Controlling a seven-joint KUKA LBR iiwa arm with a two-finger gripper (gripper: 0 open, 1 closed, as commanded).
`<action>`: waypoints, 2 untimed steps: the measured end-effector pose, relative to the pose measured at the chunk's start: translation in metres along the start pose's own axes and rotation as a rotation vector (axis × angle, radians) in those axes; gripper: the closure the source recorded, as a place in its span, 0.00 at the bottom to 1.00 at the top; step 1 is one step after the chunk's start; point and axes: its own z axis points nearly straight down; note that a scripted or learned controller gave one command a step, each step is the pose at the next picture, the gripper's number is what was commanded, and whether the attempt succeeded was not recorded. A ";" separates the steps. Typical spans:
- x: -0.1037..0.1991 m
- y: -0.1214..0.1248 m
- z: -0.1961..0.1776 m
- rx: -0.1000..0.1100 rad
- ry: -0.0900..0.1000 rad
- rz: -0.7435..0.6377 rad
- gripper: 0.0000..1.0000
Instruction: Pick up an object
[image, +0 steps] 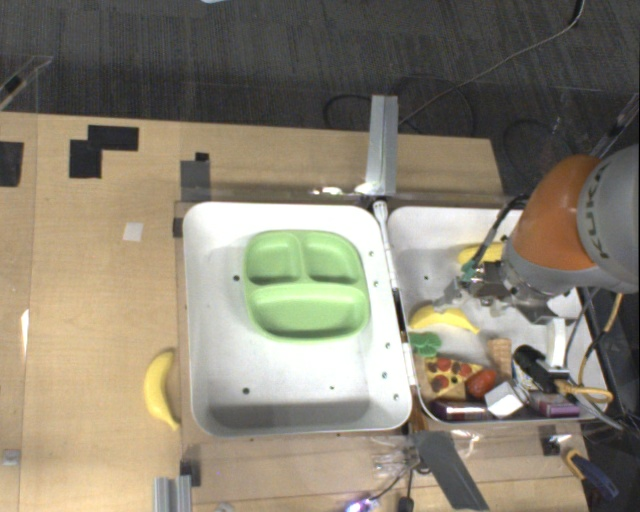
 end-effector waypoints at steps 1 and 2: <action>0.012 -0.001 0.006 -0.010 -0.005 0.010 0.00; 0.024 0.019 0.018 0.016 0.002 -0.040 0.00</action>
